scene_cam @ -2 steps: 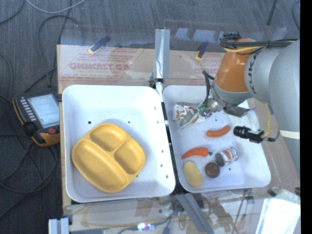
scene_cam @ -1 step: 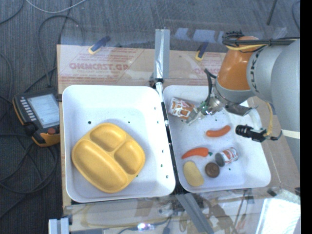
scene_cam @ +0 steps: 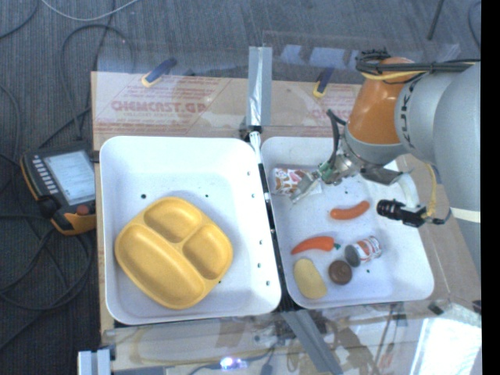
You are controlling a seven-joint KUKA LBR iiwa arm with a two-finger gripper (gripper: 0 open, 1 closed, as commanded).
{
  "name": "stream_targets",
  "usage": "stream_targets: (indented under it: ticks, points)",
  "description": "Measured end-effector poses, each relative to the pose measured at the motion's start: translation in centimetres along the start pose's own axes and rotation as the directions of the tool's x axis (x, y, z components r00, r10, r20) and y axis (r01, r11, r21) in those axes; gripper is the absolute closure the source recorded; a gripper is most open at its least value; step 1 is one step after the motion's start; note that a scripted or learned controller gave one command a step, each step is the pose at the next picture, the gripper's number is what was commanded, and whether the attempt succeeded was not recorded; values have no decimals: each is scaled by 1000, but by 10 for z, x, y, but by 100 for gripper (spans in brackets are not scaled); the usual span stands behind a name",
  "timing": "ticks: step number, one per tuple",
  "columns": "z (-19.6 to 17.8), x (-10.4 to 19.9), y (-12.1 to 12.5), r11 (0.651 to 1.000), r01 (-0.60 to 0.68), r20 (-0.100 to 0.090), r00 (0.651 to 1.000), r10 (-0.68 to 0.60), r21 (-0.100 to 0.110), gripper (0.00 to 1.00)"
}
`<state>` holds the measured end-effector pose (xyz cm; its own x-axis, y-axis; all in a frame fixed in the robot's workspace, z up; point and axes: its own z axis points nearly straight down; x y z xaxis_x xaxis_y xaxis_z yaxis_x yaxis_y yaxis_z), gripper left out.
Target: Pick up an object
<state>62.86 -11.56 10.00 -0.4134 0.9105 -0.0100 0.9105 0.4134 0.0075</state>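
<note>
In the right bin [scene_cam: 406, 283] lie a red-and-white snack packet [scene_cam: 289, 180], an orange sausage [scene_cam: 349, 210], a red-orange chili with a green stem [scene_cam: 312, 244], a yellow potato [scene_cam: 309, 278], a brown round piece [scene_cam: 340, 272] and a small can on its side [scene_cam: 365, 251]. My gripper [scene_cam: 330, 169] hangs low over the bin's back part, just right of the packet's silvery end. Whether it touches the packet is not clear. The arm's orange band [scene_cam: 375, 116] rises behind it.
The left bin [scene_cam: 125, 162] holds a yellow divided tray [scene_cam: 173, 250]. A metal divider post [scene_cam: 258, 92] stands at the back between the bins. A tablet [scene_cam: 62, 176] and cables lie on the floor to the left.
</note>
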Motion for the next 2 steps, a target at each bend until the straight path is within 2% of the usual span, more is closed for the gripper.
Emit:
stream_targets:
  ticks: [1, 2]
  points:
    - [8, 30, -85, 1000, -3, -2, 1000, 3, -3, 0]
    - [7, 55, -127, 999, -39, 2, 999, 39, -8, 0]
